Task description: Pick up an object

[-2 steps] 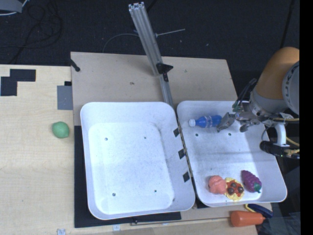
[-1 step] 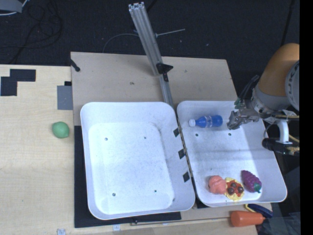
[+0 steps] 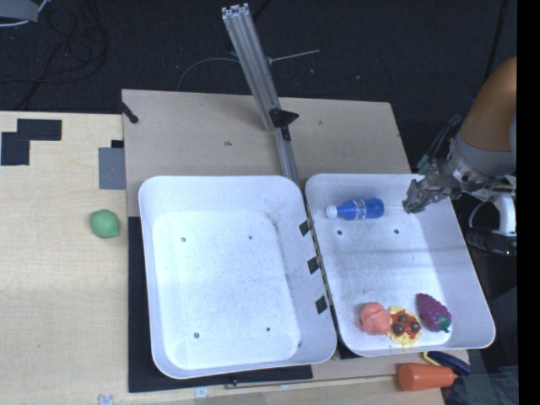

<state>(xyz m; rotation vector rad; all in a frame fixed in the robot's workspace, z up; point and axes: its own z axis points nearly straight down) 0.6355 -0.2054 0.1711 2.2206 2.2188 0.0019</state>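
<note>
From the fixed overhead camera, we see the grey arm's two-finger gripper [image 3: 415,199] poised over the far rim of the right-hand white bin [image 3: 472,294], carrying nothing; whether its fingers are spread or closed we cannot tell. The small clear plastic bottle with a blue label and white cap [image 3: 355,209] lies on its side just to the gripper's left in this view, its long axis running left to right, base toward the gripper. We judge it the nearest pick; the toy fruits sit well apart.
</note>
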